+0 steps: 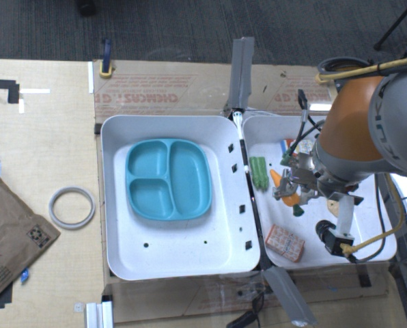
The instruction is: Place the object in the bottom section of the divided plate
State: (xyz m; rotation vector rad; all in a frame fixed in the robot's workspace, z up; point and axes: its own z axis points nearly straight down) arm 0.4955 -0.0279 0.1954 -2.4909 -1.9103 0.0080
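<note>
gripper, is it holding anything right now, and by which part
Cannot be told. The gripper is low in the right bin, over an orange item; the arm hides any hold.

Turquoise divided plate [168, 180] flat in left bin [115, 203].

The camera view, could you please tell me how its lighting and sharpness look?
Camera view: even, soft overhead light; mild glare on the left bin's white rim; the blue plate is crisp with faint shadows; the arm looms large near the lens, slightly soft, shading the right bin.
</note>
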